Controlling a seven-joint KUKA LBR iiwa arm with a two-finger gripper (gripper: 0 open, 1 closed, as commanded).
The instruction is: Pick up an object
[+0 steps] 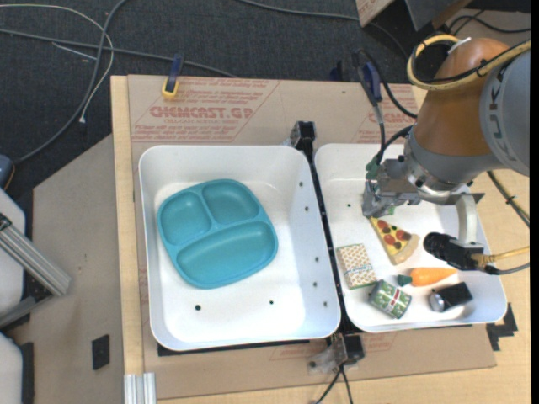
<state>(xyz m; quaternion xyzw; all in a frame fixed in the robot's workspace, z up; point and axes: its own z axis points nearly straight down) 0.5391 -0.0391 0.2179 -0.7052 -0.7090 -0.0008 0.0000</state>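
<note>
Nearest me, a green can (pixel 389 298), a carrot (pixel 433 276) and a patterned card (pixel 356 265) are lying loose in the right bin (pixel 354 175). Beyond them, the pincer (pixel 381 211) is hovering just over the pizza slice (pixel 395 238), a red-topped wedge; whether it is spread, I cannot tell.
</note>
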